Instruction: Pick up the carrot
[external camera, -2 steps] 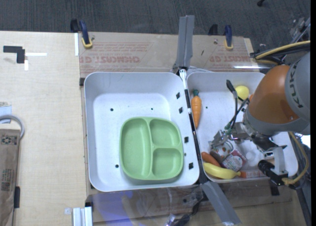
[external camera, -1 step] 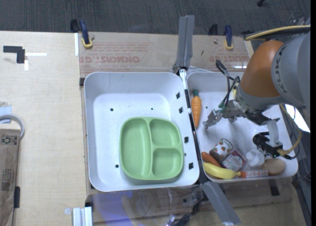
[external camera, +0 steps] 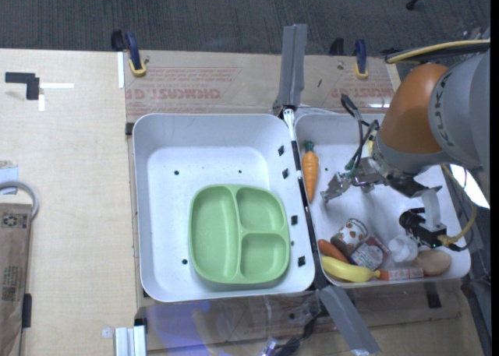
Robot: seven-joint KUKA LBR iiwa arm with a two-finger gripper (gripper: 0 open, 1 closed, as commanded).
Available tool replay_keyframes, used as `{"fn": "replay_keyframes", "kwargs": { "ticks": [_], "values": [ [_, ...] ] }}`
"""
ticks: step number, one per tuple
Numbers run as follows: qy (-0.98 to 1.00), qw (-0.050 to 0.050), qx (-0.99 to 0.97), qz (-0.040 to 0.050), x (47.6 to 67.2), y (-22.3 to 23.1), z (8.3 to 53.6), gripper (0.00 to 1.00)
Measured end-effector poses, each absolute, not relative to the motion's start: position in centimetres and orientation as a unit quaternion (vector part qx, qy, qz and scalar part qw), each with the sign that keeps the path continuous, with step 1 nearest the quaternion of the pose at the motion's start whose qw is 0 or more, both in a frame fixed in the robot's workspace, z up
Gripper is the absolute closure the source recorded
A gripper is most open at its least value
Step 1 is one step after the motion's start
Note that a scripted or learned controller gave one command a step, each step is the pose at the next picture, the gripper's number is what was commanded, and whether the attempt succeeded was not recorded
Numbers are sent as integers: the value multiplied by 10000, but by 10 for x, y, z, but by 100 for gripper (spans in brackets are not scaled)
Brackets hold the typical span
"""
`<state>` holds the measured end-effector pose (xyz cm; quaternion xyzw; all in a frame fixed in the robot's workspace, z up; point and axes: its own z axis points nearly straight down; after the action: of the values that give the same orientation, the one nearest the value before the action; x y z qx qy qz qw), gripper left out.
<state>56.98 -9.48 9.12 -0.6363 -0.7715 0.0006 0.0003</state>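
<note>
The carrot [external camera: 309,173], orange with a small green top, lies lengthwise against the left wall of the right bin [external camera: 331,130], its top pointing to the back. My gripper [external camera: 335,188] hangs over the middle of that bin, just right of the carrot's lower end and apart from it. It is open, with nothing between its fingers. The grey arm with its orange band [external camera: 413,113] reaches in from the right.
A green divided plate [external camera: 238,234] lies in the left bin [external camera: 156,191]. At the front of the right bin lie a banana [external camera: 347,270], a red piece [external camera: 331,251], a small jar [external camera: 352,231], a packet [external camera: 371,255] and a beige lump [external camera: 434,262].
</note>
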Motion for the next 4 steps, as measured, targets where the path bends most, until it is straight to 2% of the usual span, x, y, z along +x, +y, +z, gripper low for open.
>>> {"fn": "replay_keyframes", "kwargs": {
  "ticks": [1, 2, 3, 4],
  "values": [
    [-8391, -10, -5440, 1, 594, -98, 92, 0],
    [-8916, -12, -4528, 5, 592, -156, 269, 0],
    [-9513, 2, -3082, -2, 549, -116, 150, 0],
    [-9525, 3, -3045, -1, 556, -101, 92, 0]
  ]
}}
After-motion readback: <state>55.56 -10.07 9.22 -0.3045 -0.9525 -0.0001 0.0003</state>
